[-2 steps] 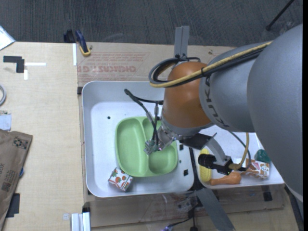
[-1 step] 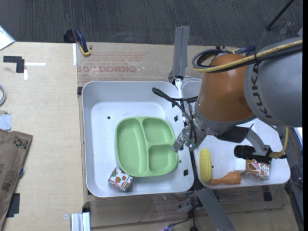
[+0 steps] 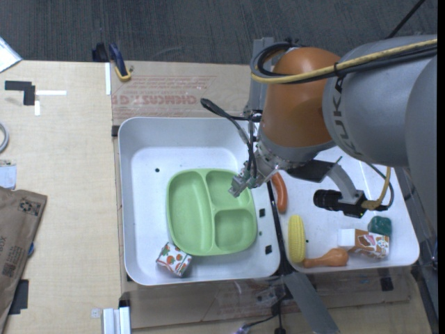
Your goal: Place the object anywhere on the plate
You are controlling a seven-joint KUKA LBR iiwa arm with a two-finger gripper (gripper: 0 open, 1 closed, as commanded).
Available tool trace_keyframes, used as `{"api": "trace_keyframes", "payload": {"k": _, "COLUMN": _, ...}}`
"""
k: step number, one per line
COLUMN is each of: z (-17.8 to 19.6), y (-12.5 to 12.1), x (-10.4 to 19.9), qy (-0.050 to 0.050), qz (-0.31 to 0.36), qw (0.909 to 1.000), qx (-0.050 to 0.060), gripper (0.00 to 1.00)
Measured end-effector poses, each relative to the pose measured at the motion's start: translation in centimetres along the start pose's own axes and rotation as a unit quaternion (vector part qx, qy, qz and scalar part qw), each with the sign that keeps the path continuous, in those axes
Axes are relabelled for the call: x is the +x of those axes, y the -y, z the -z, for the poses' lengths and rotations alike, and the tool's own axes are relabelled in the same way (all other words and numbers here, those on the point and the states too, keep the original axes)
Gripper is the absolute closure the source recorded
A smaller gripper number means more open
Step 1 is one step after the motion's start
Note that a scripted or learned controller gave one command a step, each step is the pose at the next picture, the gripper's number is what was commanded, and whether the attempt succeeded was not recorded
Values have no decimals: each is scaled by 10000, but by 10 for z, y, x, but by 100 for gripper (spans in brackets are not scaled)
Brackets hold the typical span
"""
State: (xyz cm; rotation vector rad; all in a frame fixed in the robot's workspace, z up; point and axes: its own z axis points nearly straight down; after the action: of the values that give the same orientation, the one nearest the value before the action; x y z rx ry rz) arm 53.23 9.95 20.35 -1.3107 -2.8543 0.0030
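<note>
From my seat, the left bin holds the green plate, a divided one with three wells. A small printed carton lies off the plate's lower left corner, touching or just beside its rim.

Moving right, the gripper hangs over the plate's upper right edge, close to the wall shared by the two bins. The fingertips are small and dark against the green, and I cannot tell whether the jaws are spread or pressed together, nor can I make out anything between them. So I won't claim it carries anything.

In the right bin I see an orange sausage lying just past the dividing wall, very near the gripper. Below it is a corn cob, then a tan gourd-shaped toy, a second small carton and a teal piece beside it.

My read: the task doesn't say which thing is meant, and nothing lies on the plate. Either the arm is arriving over the plate to drop something I can't resolve, or it is between picks with no load. If there is a load, the next move calls for lowering a little and letting go over a well. If not, the sausage is the nearest candidate, and the arm would need to cross the wall, descend and close across its narrow width.
</note>
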Motion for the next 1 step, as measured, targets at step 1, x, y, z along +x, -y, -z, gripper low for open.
{"api": "trace_keyframes", "payload": {"k": 1, "z": -53, "y": 0, "x": 47, "qy": -1, "qz": 1969, "qw": 9804, "qx": -2, "gripper": 100}}
